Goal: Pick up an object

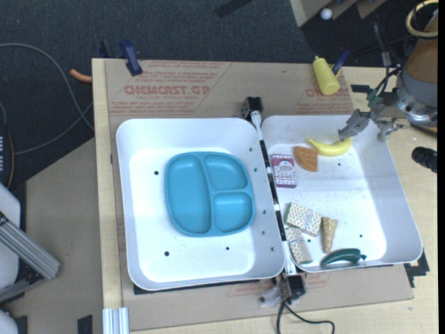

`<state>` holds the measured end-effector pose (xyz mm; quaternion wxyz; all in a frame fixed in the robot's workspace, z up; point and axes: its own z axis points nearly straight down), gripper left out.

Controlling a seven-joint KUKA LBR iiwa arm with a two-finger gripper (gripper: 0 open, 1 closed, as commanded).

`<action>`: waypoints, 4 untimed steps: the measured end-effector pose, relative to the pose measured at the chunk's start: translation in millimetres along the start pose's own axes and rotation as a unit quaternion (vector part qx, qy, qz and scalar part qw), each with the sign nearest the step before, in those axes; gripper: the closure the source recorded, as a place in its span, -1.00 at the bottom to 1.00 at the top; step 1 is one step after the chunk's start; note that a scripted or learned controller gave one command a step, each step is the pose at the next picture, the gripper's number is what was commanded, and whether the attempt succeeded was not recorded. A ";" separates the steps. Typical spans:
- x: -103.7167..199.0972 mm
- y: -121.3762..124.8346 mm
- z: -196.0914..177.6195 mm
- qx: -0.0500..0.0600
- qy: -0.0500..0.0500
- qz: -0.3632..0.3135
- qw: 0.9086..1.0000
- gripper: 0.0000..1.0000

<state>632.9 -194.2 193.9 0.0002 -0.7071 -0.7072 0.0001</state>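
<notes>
Took the banana (330,146) for the likeliest object to lift, as the one nearest the claw (351,129). Lay flat on the floor of the right bin (389,186), toward its far wall, curved with both tips turned up the view. Looked like a small toy fruit, so probably light, stiff and smooth-skinned, apt to roll or slide out of a loose pinch. Best gripped across the thick middle of the curve, not at a tapering tip, where a slip seems likely. Hung the claw just beside the right tip, low over the bin and perhaps touching it, though too blurred there to be sure. Could not tell whether released or clenched, and saw nothing clearly held in it. Sat close on the banana's left an orange-brown piece (306,158), near enough to be nudged by a wide approach. Stood a little further left a small pink box (284,170), by the wall shared with the left bin (139,152). Lay well apart, at the near end, some checkered wafers (304,218), a tan cone (327,233) and a green-rimmed thing (342,258). Held the left bin a blue divided plate (208,191). Rested a yellow bottle (325,75) on the counter (208,82) beyond the bins.
</notes>
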 end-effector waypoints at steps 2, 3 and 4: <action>79.7 -10.0 107.2 -0.002 -0.002 0.000 1.000 -1.00; 101.8 24.3 109.0 0.000 0.000 0.000 1.000 -1.00; 101.9 24.9 98.6 -0.001 -0.001 -0.001 1.000 1.00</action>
